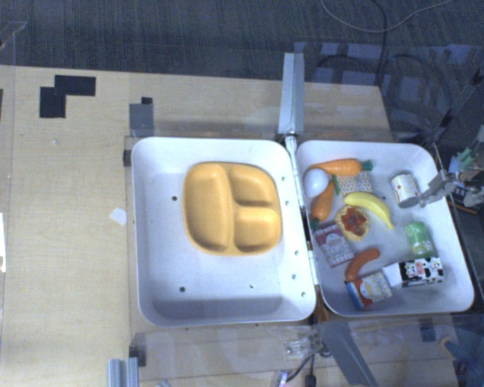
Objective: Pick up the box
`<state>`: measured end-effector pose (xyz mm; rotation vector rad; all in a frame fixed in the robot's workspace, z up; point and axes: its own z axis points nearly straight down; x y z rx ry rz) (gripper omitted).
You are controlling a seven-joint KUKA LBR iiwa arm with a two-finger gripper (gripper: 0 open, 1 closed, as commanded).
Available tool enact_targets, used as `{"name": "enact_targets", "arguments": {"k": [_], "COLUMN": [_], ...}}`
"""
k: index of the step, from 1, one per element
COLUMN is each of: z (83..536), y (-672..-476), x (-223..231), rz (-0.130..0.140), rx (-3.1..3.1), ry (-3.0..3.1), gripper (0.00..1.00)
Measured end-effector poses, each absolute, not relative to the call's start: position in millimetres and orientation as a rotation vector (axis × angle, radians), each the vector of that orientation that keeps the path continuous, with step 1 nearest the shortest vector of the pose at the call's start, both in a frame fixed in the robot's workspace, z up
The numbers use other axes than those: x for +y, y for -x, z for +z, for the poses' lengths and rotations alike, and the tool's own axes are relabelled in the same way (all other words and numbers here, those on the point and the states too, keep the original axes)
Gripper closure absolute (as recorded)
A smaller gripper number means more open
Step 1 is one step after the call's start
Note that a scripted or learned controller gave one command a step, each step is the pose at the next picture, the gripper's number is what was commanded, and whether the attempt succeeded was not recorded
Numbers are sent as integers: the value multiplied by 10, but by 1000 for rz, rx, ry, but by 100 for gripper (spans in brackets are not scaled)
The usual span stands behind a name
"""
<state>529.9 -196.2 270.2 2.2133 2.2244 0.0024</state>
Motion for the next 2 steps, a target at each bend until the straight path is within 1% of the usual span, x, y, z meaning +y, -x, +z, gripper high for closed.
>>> {"name": "enact_targets", "arguments": {"k": [1, 2], "z": [1001, 963], "y": [-5774, -5424], "x": [-2038, -1671], "rz": [6, 4], "rx": [2117, 2304], "ry": [-2316, -2132], "gripper": [0, 0]}}
